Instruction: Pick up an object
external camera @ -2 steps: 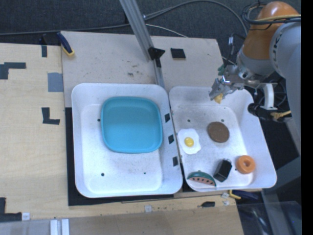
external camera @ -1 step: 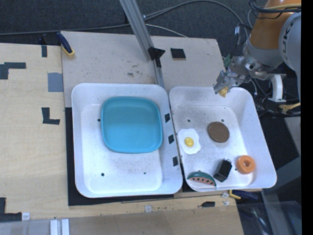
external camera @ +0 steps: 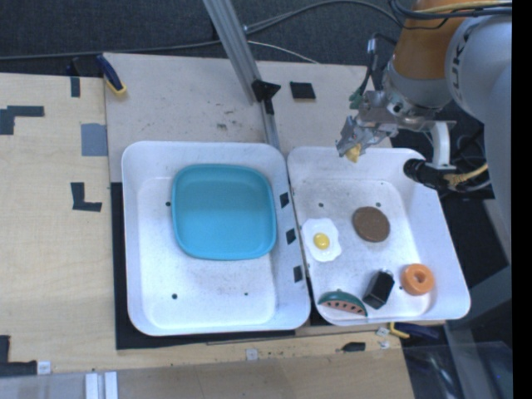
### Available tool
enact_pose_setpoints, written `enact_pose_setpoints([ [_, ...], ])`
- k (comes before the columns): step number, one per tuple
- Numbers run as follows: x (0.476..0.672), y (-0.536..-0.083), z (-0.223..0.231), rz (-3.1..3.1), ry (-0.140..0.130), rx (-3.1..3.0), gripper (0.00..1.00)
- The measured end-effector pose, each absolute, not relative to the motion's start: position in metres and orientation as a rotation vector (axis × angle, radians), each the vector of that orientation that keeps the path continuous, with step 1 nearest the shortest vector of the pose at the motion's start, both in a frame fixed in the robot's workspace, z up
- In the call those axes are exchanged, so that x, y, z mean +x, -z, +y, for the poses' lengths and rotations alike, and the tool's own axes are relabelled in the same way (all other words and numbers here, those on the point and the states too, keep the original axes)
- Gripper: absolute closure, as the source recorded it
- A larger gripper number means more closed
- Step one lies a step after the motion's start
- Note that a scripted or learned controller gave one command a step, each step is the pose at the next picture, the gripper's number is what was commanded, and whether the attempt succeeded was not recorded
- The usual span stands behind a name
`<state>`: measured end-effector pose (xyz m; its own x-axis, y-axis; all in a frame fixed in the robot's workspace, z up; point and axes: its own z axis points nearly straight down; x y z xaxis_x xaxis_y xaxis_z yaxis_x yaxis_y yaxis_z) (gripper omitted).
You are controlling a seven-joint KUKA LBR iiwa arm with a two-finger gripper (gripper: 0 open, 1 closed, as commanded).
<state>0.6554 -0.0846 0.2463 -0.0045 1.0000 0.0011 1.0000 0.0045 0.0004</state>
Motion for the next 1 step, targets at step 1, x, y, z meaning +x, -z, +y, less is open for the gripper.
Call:
enact_pose_setpoints([
  [1,0.6554,-0.2332,-0.0308,-2.225,-0.001,-2.215,1.0],
])
